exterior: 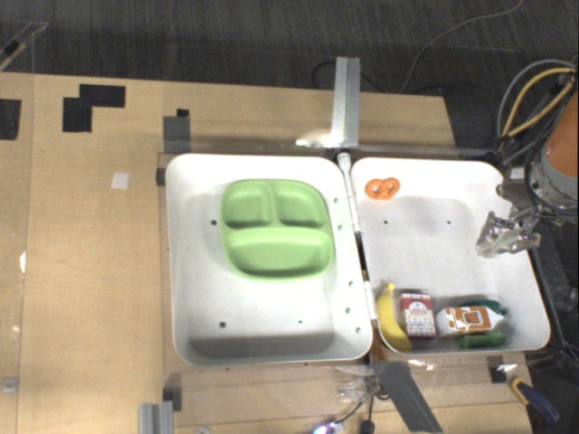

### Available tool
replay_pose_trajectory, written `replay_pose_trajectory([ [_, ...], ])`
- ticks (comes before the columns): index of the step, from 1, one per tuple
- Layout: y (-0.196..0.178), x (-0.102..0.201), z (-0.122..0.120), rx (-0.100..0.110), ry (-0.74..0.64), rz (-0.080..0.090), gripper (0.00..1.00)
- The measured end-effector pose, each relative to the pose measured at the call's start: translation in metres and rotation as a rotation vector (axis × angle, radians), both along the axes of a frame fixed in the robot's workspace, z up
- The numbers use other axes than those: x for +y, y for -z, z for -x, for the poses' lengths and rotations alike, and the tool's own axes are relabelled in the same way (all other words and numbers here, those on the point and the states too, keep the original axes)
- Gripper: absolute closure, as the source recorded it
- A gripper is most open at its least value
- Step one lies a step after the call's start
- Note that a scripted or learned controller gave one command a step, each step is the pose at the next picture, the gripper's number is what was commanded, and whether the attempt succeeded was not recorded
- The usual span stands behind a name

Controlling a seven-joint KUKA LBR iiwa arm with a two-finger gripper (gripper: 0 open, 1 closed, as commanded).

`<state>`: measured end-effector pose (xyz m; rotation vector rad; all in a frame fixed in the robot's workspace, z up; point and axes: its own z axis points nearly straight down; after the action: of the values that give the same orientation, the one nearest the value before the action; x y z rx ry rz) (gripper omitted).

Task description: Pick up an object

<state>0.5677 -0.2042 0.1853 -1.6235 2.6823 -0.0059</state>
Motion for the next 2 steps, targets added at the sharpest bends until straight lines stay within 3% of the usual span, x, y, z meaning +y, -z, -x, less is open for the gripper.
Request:
replay_pose_trajectory([
  [1,0.06,0.003,-0.004,0.0,0.025,-0.001,1.0],
  [2,0.092,0.016,0.049,-0.014,0.406,0.0,1.0],
])
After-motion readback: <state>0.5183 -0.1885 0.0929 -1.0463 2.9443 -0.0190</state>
